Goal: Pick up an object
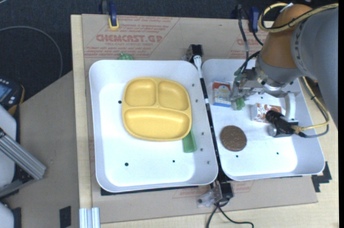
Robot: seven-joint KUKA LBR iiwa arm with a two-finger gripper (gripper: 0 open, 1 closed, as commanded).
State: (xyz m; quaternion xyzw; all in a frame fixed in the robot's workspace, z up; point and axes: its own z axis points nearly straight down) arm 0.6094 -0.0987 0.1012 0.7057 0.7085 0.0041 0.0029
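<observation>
White plastic forms both bins; the right bin [301, 165] carries the things the claw [237, 93] can reach. The claw is low in the upper left part of this bin, and I cannot tell if it is wide or narrow, because the wrist hides much of it. A small green piece [238, 105] is just under its tip, touching or almost touching; whether it is gripped, I cannot say. A small packet [221, 93] with red and white print lies just beside the claw, toward the left of the frame, its long axis running up and down the picture. This is, I judge, the nearest candidate. A brown round disc [234, 138] lies lower, near the middle of the bin, and another red and white wrapper [262, 112] lies to the right. The packet print is too small to read. On the brown board of the tabletop [134, 33], red letters read "CHEMCAST", followed by "G P".
</observation>
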